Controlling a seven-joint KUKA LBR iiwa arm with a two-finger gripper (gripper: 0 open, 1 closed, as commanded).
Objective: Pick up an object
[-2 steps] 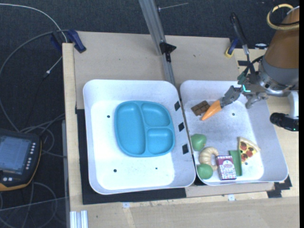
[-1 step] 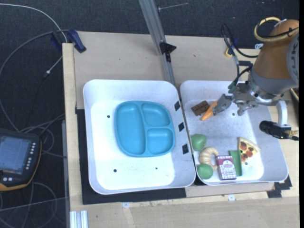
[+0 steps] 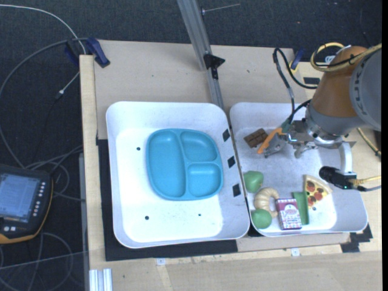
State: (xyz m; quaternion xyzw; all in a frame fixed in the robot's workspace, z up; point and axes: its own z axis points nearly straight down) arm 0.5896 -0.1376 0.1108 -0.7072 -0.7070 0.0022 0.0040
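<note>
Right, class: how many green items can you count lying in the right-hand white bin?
3: a green pear-like piece by the bin's left wall, a round green piece at its front-left corner, and a green strip beside the maroon box. Others may be hidden.

In the right bin (image 3: 242, 117), bare floor is lying open along the far left and through the middle, between the brown block (image 3: 255, 137) and the green piece (image 3: 253, 179). The arm (image 3: 339, 96) is hanging over the bin's far right, blocking that side. The near strip is crowding up: the cream roll (image 3: 265, 197), green ball (image 3: 261, 218), pink box (image 3: 288, 214) and pizza slice (image 3: 316, 189) are sitting close together, leaving narrow gaps. In the left bin (image 3: 121, 162), the blue divided plate (image 3: 183, 163) is taking the centre, with open floor ringing it.
</note>
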